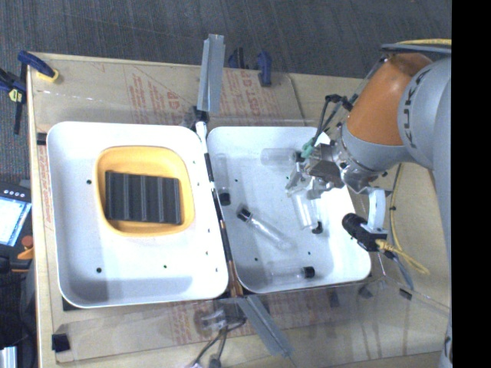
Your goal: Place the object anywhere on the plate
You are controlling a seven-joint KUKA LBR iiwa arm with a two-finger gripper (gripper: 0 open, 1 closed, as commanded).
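Object: clear plastic tube with black cap point(261, 225), lying flat mid-right bin point(230, 140), lower centre of frame.
Handling (judged): light, stiff, slippery; grasp across its middle.
Plate: yellow, dark ridged centre point(143, 198), left bin point(61, 140).
Gripper point(305, 181): tilted over right bin's upper right; finger state cannot be told.
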